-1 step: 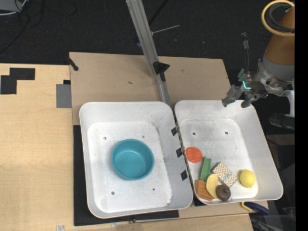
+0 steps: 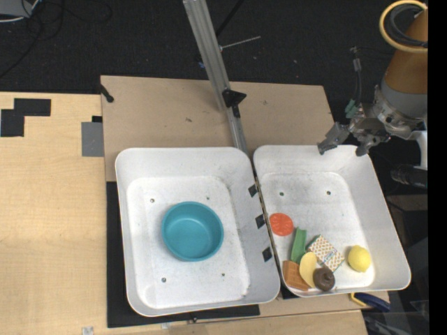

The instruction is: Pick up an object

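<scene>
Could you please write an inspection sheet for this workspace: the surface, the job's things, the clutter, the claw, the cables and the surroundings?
Surface: wooden bench bearing the left bin and the right bin, side by side.
Job's things: teal bowl in the left bin; in the right bin, near its front edge, orange disc, green stick, patterned block, yellow ball, dark ring.
Clutter: nothing seen.
Claw: claw over the right bin's far right corner, holding nothing.
Cables: dark cables at the far left.
Surroundings: slanted metal rail behind the bins; black floor.
</scene>
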Action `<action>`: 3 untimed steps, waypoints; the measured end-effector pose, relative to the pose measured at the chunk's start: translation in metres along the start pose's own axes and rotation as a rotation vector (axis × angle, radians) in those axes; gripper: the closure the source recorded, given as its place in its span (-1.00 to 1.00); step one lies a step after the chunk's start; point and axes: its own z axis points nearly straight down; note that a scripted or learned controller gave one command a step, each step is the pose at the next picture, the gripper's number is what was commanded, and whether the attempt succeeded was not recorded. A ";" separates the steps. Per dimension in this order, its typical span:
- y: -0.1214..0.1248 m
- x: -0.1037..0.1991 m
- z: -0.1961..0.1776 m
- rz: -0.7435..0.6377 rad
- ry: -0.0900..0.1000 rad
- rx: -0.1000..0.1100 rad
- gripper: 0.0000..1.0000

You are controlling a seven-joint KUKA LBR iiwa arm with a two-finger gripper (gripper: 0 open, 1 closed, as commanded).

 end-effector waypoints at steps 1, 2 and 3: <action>0.004 0.009 0.052 0.000 0.001 0.004 -1.00; 0.006 0.011 0.115 0.000 0.001 0.005 -1.00; 0.004 0.012 0.168 0.000 0.001 0.005 -1.00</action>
